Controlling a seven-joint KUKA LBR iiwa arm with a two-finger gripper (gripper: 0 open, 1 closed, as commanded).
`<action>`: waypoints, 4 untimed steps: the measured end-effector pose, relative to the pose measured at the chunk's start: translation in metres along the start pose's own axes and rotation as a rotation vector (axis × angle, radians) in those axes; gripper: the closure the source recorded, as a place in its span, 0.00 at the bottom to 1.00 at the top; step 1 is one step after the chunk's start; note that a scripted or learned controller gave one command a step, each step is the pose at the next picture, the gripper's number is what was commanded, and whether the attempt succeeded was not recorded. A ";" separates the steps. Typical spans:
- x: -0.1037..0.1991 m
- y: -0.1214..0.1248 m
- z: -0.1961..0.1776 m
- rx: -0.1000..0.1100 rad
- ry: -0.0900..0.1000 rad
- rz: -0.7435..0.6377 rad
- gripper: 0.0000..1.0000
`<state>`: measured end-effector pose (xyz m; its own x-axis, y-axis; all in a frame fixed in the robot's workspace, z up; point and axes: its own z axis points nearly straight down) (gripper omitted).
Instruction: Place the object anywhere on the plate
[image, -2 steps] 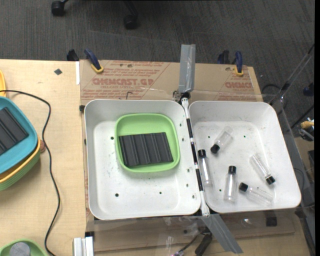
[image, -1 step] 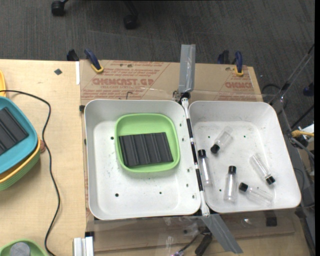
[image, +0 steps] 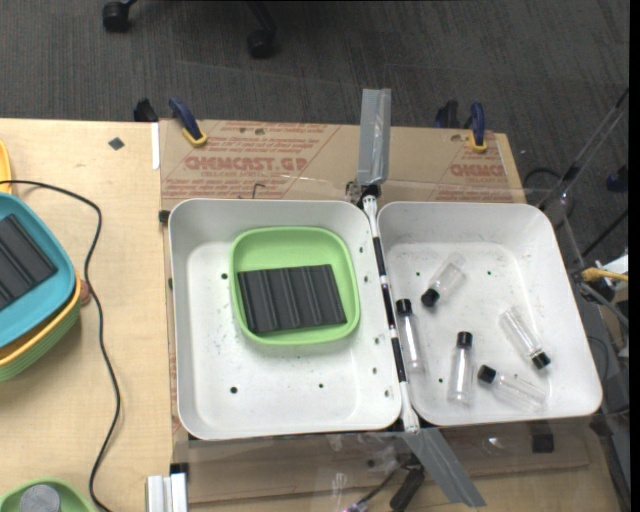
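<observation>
A green square plate (image: 296, 290) sits in the upper middle of the left white bin (image: 210, 380), with a dark ribbed insert (image: 292, 298) lying in it. The right white bin (image: 560, 300) holds several clear vials with black caps: one near the top middle (image: 443, 281), one along the left wall (image: 408, 335), one upright-looking in the middle (image: 461, 364), one at the right (image: 525, 338) and one at the lower right (image: 510, 387). All the vials lie loose on the bin floor.
A brown cardboard sheet (image: 330, 155) held by blue clamps (image: 186, 120) lies behind the bins. At the left edge stand stacked teal and yellow dishes (image: 35, 290) with a black cable (image: 95, 330) running down the wooden bench.
</observation>
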<state>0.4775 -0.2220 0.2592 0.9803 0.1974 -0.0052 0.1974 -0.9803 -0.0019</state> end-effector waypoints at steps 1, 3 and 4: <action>0.000 0.000 0.013 0.001 -0.001 0.001 0.00; 0.000 -0.001 0.022 0.001 -0.001 0.000 0.00; 0.000 0.001 0.012 -0.001 0.001 -0.003 0.00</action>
<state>0.4773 -0.2226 0.2476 0.9796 0.2007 -0.0042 0.2007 -0.9797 -0.0011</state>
